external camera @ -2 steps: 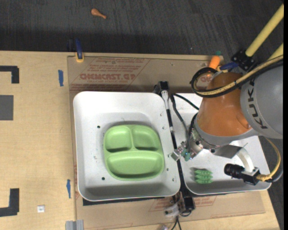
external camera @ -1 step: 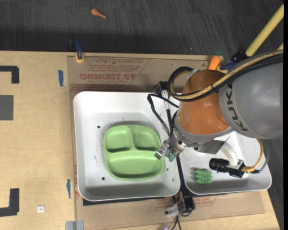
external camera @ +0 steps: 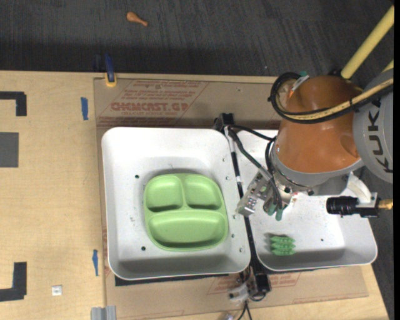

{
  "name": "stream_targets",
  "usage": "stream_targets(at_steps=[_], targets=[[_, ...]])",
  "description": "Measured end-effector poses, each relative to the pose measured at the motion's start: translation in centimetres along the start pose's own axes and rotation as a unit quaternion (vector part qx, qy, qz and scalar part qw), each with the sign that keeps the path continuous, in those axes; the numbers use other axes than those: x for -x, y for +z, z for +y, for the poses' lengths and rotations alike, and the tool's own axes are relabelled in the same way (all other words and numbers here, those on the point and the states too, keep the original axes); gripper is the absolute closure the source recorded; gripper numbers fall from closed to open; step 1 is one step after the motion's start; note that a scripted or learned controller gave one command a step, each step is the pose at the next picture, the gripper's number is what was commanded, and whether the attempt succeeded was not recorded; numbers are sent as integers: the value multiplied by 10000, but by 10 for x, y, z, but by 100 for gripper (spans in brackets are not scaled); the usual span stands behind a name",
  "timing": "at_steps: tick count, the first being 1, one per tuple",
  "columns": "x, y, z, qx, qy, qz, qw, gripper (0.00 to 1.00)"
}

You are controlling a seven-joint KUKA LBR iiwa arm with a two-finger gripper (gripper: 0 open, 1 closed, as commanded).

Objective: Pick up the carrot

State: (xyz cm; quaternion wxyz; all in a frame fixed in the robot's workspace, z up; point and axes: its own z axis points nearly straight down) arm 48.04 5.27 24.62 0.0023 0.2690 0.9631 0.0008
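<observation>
My gripper (external camera: 265, 201) hangs low over the left part of the right bin (external camera: 350, 250), close to the wall between the two bins. The orange-banded wrist above it covers much of that bin. A small orange, carrot-like object (external camera: 136, 19) lies far off on the dark floor beyond the bench's back edge, at the upper left. No orange item is visible in the uncovered parts of either bin.
A green three-compartment plate (external camera: 185, 210) sits in the middle of the left bin (external camera: 122, 187). A small green ridged toy (external camera: 281, 245) lies in the right bin just below the gripper. A black cable (external camera: 232, 156) runs along the divider.
</observation>
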Motion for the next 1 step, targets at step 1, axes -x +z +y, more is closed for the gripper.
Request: stream_targets(at_steps=[1], targets=[[67, 6, 89, 0, 644, 3, 9979, 100]])
